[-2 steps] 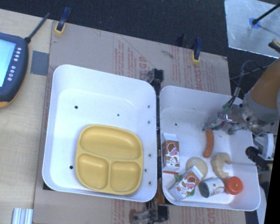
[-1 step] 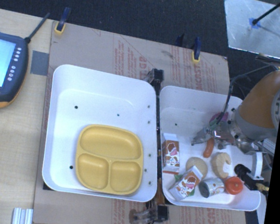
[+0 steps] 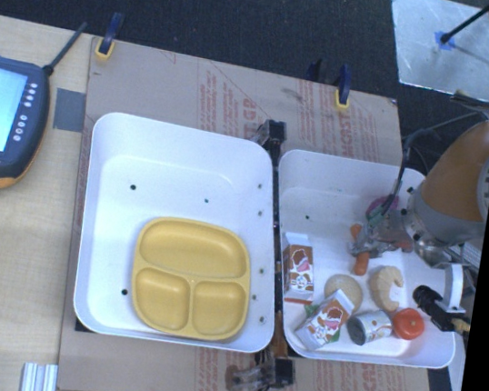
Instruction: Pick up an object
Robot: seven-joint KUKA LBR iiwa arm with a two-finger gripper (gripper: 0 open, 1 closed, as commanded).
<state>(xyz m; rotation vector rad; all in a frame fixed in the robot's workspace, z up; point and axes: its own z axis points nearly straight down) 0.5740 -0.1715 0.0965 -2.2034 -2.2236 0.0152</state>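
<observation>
I'm low over the right bin [image 3: 322,170]; jaws' state, cannot tell. Carrot [image 3: 360,259] looks light, stiff, slick — I'd pinch mid-body.

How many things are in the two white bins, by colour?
Yellow: 1, the tray
Orange or red: 2, the carrot and tomato
Tan: 2, the croissant and cookie
Printed white: 3, two cartons and a can
Total: 8

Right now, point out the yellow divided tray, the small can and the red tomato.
yellow divided tray [image 3: 192,276]: camera view, on the ridge between its compartments.
small can [image 3: 371,329]: camera view, on its side wall.
red tomato [image 3: 408,324]: camera view, on its top.
</observation>
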